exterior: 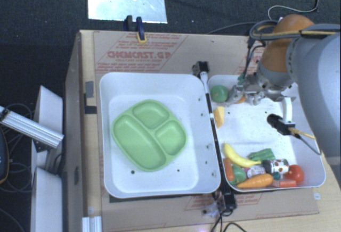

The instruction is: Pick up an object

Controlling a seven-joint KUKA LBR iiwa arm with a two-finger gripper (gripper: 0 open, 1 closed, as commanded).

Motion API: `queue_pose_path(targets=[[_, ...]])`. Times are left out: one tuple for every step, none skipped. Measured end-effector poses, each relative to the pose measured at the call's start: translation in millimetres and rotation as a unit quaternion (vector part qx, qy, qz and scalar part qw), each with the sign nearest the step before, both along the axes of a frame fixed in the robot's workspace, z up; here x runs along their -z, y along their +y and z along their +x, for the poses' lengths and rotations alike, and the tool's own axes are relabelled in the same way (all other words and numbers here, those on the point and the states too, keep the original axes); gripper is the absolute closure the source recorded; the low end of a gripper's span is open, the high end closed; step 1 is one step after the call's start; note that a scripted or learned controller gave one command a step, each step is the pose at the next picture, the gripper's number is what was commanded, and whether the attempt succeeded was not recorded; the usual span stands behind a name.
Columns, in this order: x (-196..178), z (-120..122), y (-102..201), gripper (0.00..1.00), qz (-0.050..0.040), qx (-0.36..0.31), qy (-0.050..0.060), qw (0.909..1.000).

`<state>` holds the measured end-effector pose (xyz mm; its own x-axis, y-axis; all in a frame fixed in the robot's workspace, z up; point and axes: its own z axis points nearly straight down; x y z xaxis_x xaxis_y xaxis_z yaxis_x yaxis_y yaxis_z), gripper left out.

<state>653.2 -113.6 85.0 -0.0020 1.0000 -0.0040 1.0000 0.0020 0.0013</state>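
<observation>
Approach step — end effector low in right bin, far corner, beside green ball; finger state indiscernible; next, closing squarely on it.

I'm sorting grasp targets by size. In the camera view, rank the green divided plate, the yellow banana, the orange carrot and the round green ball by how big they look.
1. Green divided plate, by far the largest.
2. Yellow banana and orange carrot: alike in length, too close to rank.
3. Round green ball, the smallest.
</observation>
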Motion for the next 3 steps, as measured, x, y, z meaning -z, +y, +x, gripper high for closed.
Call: queue_pose_path(targets=[[1.5,12.6,-17.3,0.00,0.0031,-0.002,0.008,1.0000],[0.6,-69.1,6.7,0.00,0.0015,0.001,0.000,1.0000],[-0.1,-12.6,-34.5,0.00,0.0012,-0.001,-0.001,1.0000]])
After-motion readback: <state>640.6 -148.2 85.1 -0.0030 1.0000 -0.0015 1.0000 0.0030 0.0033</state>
